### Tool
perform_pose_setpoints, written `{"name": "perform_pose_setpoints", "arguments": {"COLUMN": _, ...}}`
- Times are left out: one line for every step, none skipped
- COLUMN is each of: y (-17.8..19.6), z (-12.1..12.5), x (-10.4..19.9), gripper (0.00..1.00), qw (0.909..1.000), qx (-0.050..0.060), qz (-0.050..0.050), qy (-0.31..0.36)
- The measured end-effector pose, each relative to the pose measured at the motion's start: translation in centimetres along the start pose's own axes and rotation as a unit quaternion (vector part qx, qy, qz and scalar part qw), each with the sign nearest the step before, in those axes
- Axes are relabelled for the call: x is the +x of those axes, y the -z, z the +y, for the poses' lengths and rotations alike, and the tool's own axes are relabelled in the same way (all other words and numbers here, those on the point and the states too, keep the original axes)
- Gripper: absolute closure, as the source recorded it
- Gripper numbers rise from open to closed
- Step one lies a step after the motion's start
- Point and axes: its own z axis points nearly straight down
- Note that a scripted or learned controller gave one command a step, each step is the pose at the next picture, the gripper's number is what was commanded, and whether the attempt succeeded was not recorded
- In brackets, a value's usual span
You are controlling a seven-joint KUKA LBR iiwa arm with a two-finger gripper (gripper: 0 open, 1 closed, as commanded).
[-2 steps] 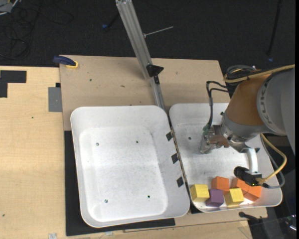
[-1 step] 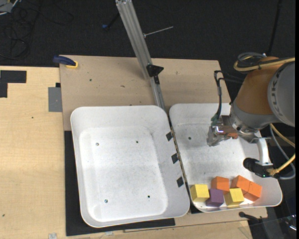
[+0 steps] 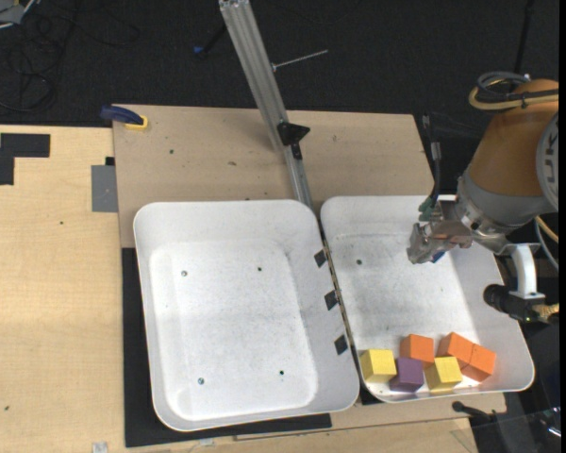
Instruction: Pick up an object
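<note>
**Pick attempt: gripper up-bin, blocks untouched at near edge**

Near edge, right bin [image 3: 382, 253]: all the candidate objects sit bunched along its 6 o'clock rim. From left: yellow block [image 3: 378, 362], purple block [image 3: 410, 374] touching it, a second yellow block [image 3: 443, 372] just beside the purple one. Behind these, an orange block [image 3: 418, 347], and toward 4 o'clock an orange pair [image 3: 472, 354] pressed together against the bin's curved corner. None is lifted; all rest on the bin floor.

Left bin [image 3: 226, 300]: white floor with a few dark specks.

Further back, at roughly 1 o'clock in the right bin, the gripper [image 3: 424, 250] hangs over bare floor, well apart from the block cluster. The arm's orange band [image 3: 514, 154] and grey wrist come in from 3 o'clock. Fingers: cannot tell whether spread or closed; the tip is a small blurred grey mass. Nothing is visibly pinched between them.

Far side: bench [image 3: 208, 159], a slanted aluminium rail [image 3: 259, 74], and a small blue-and-yellow item [image 3: 124, 116] at 11 o'clock.

Judgement on progress: nothing picked. Remaining: travel toward 6 o'clock, descend on one block, close, lift. The tight packing could make a clean grasp awkward.
</note>
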Motion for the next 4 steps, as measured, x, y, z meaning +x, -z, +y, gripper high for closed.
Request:
{"name": "perform_pose_setpoints", "arguments": {"y": 6.3, "z": 0.2, "x": 0.2, "gripper": 1.0, "qw": 1.0, "qx": -0.001, "qz": 0.0, "qy": 0.002}}
{"name": "perform_pose_setpoints", "arguments": {"y": 6.2, "z": -1.3, "x": 4.7, "gripper": 1.0, "qw": 1.0, "qx": 0.003, "qz": 0.001, "qy": 0.004}}
{"name": "perform_pose_setpoints", "arguments": {"y": 4.2, "z": -2.9, "x": 9.9, "gripper": 1.0, "qw": 1.0, "qx": 0.005, "qz": 0.001, "qy": 0.004}}
{"name": "perform_pose_setpoints", "arguments": {"y": 2.7, "z": -3.4, "x": 15.7, "gripper": 1.0, "qw": 1.0, "qx": 0.005, "qz": 0.001, "qy": 0.004}}
